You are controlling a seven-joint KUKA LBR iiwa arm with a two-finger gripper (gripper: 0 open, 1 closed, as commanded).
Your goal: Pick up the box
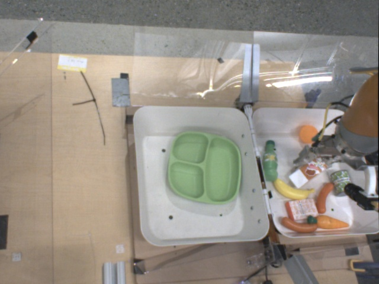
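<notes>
Two white bins sit side by side on the worktop (71, 176). The left bin (148, 176) carries a green divided tray (205, 168); the right bin (278, 120) carries the small toy foods. Among them lies the box (302, 208), reddish with a pale label, flat on the bin floor near the front edge. Just behind it is a banana (292, 189), just in front of it a carrot (331, 222) and a red sausage-like piece (298, 225). Near it are also a second small carton (309, 171), a green bottle (270, 160), an orange (307, 134) and a small green can (340, 181).

By my judgement the task is at its beginning — the box rests in the bin and nothing lifts it. What remains is to reach it, to grip it and to raise it.

The arm comes in from the right, its orange band (362, 114) over the far right part of the right bin. The gripper (318, 152) hangs low above the second carton, behind the box and apart from it. The dark metal parts there are tangled to the eye, so I cannot tell if the jaws are open or closed, and I see no object between them.
</notes>
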